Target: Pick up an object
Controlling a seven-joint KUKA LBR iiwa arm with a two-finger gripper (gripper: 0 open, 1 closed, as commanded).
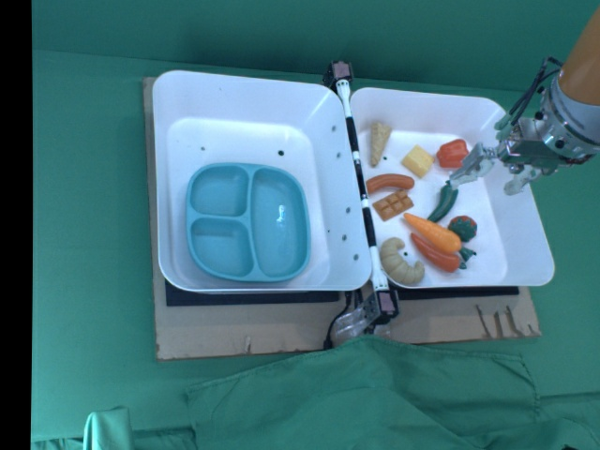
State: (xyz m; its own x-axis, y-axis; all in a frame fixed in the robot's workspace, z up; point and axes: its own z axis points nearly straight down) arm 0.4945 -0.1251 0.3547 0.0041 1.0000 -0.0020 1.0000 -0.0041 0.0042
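The right bin (pixel 525 251) holds several toy foods: a corn cone (pixel 379 142), a yellow cube (pixel 418 161), a red tomato (pixel 453 153), a sausage (pixel 390 183), a brown waffle (pixel 393 205), a green chili (pixel 442 201), a carrot (pixel 432 231), a red chili (pixel 437 253), a croissant (pixel 402 262) and a red-and-green piece (pixel 461 227). My gripper (pixel 494 174) hangs over the bin's right part, open, with nothing between its fingers. One fingertip (pixel 469 167) sits just right of the tomato and above the green chili.
The left bin (pixel 187 111) holds a blue divided plate (pixel 248 221). A black-and-white hinge bar (pixel 358 167) runs between the bins. Both bins rest on cardboard (pixel 244 331) over green cloth. The arm's orange band (pixel 581 59) rises at the right.
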